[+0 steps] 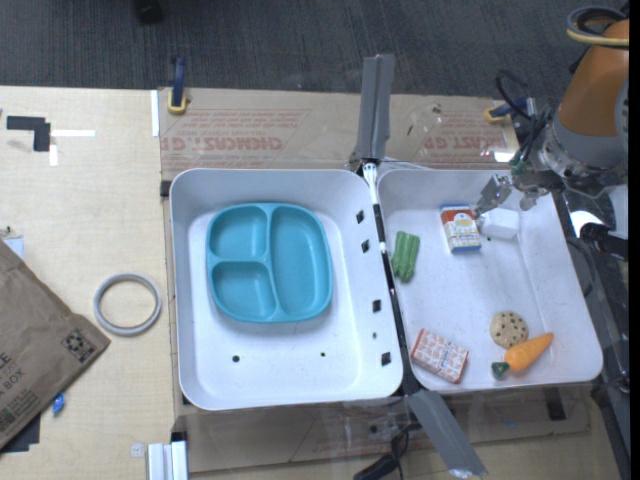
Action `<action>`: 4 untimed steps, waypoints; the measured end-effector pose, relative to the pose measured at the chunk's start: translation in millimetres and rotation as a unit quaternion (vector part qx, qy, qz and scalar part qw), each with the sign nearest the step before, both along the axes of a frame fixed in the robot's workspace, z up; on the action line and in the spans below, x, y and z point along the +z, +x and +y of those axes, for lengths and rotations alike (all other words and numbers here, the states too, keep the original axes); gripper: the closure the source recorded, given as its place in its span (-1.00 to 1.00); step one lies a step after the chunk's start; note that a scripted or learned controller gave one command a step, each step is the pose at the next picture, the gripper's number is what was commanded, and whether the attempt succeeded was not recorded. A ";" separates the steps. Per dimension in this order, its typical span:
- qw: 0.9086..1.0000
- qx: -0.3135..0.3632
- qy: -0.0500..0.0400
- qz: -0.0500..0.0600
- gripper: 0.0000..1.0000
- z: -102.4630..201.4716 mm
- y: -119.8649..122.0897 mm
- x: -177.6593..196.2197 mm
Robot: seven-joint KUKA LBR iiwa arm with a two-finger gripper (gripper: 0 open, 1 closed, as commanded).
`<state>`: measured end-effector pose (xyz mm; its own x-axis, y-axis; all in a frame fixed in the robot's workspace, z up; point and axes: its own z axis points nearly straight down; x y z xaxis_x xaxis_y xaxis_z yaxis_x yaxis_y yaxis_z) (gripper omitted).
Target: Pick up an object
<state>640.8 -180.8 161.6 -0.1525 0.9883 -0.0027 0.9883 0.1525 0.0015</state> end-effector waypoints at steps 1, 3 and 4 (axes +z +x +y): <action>1.000 -0.020 -0.003 -0.012 -1.00 19.8 14.1 -43.3; 0.997 -0.074 -0.007 -0.022 -1.00 35.3 -3.8 -47.2; 0.997 -0.072 -0.007 -0.022 -1.00 52.4 -3.4 -47.4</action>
